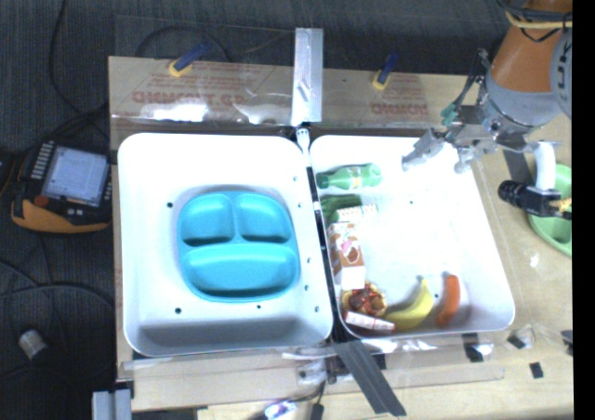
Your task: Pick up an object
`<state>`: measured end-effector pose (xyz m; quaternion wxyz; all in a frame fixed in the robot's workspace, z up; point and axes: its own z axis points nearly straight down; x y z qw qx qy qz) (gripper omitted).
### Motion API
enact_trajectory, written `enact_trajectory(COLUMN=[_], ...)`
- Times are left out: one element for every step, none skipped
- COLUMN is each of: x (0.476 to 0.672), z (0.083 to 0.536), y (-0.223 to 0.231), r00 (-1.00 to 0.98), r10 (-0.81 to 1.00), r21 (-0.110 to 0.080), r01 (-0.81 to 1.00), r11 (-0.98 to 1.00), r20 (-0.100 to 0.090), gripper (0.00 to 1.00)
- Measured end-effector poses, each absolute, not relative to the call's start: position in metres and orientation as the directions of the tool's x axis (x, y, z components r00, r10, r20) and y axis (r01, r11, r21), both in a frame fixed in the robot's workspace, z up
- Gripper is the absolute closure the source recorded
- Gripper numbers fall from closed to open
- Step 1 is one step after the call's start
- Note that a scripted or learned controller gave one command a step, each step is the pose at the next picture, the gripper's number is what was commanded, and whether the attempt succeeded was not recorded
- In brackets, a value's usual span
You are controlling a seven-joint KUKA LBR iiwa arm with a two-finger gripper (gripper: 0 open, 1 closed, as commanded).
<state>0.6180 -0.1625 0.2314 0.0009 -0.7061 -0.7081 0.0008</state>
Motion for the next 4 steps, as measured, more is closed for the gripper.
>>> enact_trajectory(x=[0.603,0.59,0.516,0.482], z=[0.233,0.135,0.182,0.182], y=[-0.191,-0.114,-0.027,-0.028], r00=[-0.189,-0.342,-0.084,0.195], r10=[0.982,0.94,0.996,0.981], r21=[-0.002,-0.001,-0.005,-0.007], r01=[0.982,0.94,0.996,0.981], r11=[0.189,0.342,0.084,-0.195], r20=[-0.003,0.001,0.001,-0.001], gripper=[0.0,0.0,0.0,0.0])
